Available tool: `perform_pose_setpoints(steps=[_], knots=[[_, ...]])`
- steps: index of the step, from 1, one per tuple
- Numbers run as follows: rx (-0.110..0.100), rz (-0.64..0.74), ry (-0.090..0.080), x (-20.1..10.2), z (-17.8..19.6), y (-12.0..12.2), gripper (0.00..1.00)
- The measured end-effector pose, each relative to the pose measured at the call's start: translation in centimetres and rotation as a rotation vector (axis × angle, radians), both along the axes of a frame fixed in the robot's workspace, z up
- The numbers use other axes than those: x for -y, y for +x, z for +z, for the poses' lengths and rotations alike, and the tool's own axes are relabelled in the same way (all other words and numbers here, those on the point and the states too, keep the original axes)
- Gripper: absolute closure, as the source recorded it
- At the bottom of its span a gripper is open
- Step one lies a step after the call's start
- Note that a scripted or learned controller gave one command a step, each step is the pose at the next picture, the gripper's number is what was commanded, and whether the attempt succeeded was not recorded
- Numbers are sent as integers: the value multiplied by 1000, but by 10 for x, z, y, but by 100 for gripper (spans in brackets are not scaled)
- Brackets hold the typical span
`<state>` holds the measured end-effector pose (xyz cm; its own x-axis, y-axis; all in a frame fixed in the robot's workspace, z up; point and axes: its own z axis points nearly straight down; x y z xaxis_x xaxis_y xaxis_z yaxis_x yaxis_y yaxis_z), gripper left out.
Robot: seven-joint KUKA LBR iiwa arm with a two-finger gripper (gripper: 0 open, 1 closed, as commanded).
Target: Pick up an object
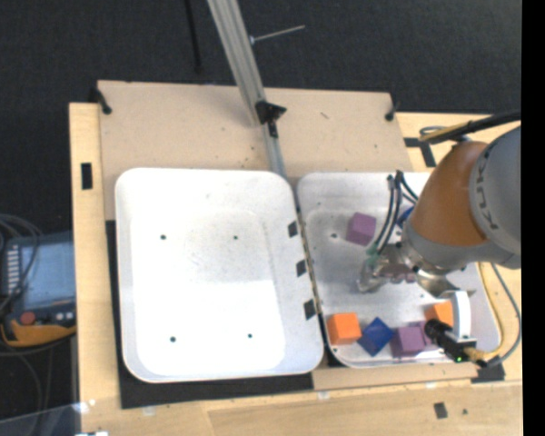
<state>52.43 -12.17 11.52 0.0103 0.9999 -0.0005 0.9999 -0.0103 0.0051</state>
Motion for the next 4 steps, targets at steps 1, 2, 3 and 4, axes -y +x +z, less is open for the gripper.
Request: perform_pose_setpoints(steps=[1,2,3,4], knots=[[1,2,-1,3,44,-3,100],[2,1,-2,12,94,-7,100],[4,14,-2,13,158,-3,100],[-1,16,0,14,184,-2,100]])
